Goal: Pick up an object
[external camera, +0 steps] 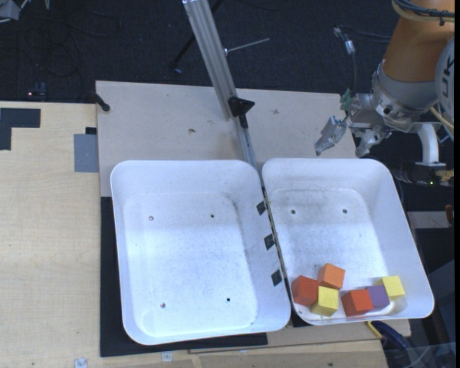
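End effector (345, 138): seen above the far rim of the right bin, near its back-right corner; two fingers are spread apart, moderately wide, with nothing held between them and nothing touched.
Arm (414, 44): entered from the right; the orange band is seen above the grey wrist, which is angled down and to the left toward the bins.
Right bin (383, 179): white, shallow; its blocks are gathered along the near edge.
Blocks: a red block (304, 290), an orange block (332, 275), a yellow block (326, 300), a second red block (357, 301), a purple block (378, 296) and a second yellow block (393, 286), clustered and mostly touching, well apart from the end effector.
Left bin (130, 205): white, set just beside the right bin.
Metal rail (215, 60): slanted across the surface (161, 121), its lower end met by the gap between the bins.
Obstructions: none seen between end effector and blocks.
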`<state>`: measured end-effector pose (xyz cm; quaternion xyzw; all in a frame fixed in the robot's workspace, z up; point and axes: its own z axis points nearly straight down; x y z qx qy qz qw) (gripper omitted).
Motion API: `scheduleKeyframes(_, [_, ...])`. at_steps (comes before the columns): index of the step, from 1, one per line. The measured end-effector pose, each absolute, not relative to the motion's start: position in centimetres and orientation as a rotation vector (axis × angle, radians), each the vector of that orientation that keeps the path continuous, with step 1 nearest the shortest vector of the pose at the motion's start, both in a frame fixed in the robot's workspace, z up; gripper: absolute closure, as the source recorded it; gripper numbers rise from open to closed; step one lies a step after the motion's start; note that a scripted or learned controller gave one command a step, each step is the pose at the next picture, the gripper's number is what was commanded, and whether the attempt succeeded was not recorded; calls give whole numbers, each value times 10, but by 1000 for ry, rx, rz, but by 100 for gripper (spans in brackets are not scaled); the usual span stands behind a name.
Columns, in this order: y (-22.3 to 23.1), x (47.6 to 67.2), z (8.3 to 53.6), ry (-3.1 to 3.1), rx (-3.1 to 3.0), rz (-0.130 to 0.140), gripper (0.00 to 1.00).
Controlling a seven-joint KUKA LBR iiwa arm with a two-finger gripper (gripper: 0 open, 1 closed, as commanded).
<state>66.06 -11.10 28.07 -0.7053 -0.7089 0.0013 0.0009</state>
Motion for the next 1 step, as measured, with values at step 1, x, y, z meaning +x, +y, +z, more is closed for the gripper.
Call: scheduleKeyframes(1, [-129, 665, 287, -2221, -2223, 1, 0])
